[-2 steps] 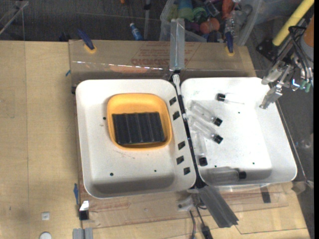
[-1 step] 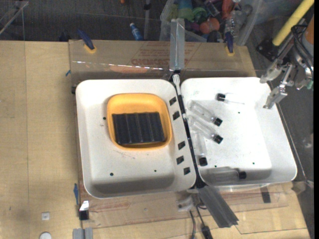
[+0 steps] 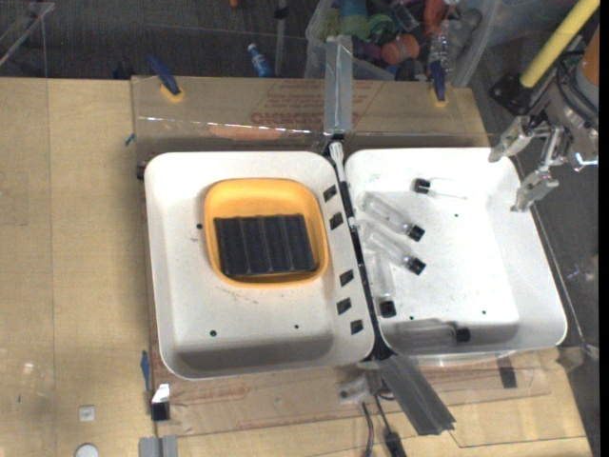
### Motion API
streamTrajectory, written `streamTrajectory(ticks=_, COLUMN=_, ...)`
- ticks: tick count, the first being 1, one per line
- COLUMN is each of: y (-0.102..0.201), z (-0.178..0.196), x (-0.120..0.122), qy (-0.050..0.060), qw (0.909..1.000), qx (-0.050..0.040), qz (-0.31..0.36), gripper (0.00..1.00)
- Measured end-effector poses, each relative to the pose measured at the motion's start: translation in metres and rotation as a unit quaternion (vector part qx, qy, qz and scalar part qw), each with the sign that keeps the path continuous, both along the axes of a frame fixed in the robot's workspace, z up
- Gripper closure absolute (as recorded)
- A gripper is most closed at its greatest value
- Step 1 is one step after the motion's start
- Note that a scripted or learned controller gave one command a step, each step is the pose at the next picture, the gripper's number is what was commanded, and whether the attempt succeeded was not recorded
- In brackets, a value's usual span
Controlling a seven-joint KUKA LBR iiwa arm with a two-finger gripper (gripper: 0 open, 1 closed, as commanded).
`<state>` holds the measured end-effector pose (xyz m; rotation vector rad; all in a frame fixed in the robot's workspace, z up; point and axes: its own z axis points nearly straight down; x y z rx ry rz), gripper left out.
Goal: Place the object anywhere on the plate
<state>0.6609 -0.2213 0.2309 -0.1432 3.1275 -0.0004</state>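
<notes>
The objects are several clear tubes with black caps [image 3: 392, 219], lying loose in the right bin [image 3: 495, 284], gathered toward its left wall at centre frame. One lies apart near the bin's upper middle [image 3: 433, 188], its long axis close to horizontal. Two others [image 3: 398, 255] lie diagonally, caps toward lower right. Another [image 3: 447, 331] rests by the lower rim. Being transparent, their outlines are hard to trace; exact count is uncertain.

The plate [image 3: 262, 196], orange-yellow with a dark ribbed insert [image 3: 264, 243], sits in the left bin [image 3: 181, 284], left of centre frame. No tube is on it; the task is judged not yet begun.

The gripper [image 3: 533, 165] hangs at the upper right of the frame, over the right bin's far corner rim, with nothing between its fingers; they appear spread apart.

Key relation: every tube lies to the left of and below the jaws in frame. The isolated upper tube is nearest. Its near-horizontal axis suggests the jaws should close across it, top to bottom in frame.
</notes>
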Motion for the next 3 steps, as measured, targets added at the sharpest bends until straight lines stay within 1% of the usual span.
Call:
streamTrajectory(ticks=1, y=0.001, z=-0.007, x=0.008, qy=0.0, qw=0.9927, qx=-0.001, qz=0.121, gripper=0.0)
streamTrajectory(ticks=2, y=0.001, z=-0.01, x=0.008, qy=0.001, qw=0.9767, qx=-0.0013, qz=0.215, gripper=0.0)
streamTrajectory(ticks=3, y=0.0, z=0.001, x=0.008, qy=-0.001, qw=0.9381, qx=-0.0031, qz=0.346, gripper=0.0)
